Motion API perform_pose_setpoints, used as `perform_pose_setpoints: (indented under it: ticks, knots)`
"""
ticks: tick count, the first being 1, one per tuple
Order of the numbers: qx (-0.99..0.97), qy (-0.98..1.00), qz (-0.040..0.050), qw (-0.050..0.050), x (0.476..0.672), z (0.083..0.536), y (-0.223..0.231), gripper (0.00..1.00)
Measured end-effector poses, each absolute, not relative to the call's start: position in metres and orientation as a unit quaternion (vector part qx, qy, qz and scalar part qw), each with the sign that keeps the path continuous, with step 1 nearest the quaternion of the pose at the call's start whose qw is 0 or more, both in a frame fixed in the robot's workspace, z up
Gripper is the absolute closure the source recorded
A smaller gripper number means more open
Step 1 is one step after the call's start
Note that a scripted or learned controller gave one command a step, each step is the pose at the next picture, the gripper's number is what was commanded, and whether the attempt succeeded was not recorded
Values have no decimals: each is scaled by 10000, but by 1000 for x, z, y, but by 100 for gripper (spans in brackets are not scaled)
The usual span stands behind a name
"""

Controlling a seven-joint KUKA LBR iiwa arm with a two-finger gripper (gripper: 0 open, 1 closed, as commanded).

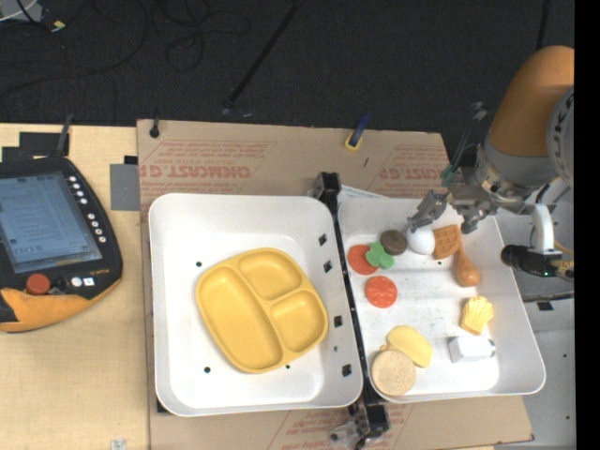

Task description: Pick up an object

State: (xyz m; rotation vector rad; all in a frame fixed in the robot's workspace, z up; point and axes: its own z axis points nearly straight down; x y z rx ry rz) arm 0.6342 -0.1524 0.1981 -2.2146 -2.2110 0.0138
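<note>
Tool [448, 216] sits low over the top of the right bin [525, 364], fingers spread open, nothing between them. Directly under it is a tight cluster: white egg [422, 241], brown ball [394, 242], orange wafer piece [446, 240], with a green piece [380, 256] and red slice [359, 260] just beside. Likely target is the egg or the wafer; hard to tell which. Risks: items are touching, so closing fingers may catch two at once or push one aside; the egg is round and smooth and would probably squirt out; a finger could land on top of the wafer instead of beside it. Cluster is near the bin's back wall, so little room for the far finger. Other items are well apart: carrot-like piece [466, 271], tomato [381, 292], yellow corn [476, 315], white block [469, 348], yellow wedge [411, 345], round cracker [394, 372]. Left bin [187, 223] holds a yellow divided tray [261, 307]. Bins rest on cardboard [281, 157] on a wooden tabletop [66, 382]; teach pendant [52, 242] at left, dark floor with cables behind.
</note>
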Motion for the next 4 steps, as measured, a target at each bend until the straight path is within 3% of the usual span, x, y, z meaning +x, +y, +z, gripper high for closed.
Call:
perform_pose_setpoints:
  ticks: [1, 3, 4]
  knots:
    - [-7071, -7071, 3, 2, 637, 206, -153, 0]
    - [-7054, -7088, 6, 11, 641, 90, -146, 0]
    - [-7053, -7089, 19, 48, 640, 103, -146, 100]
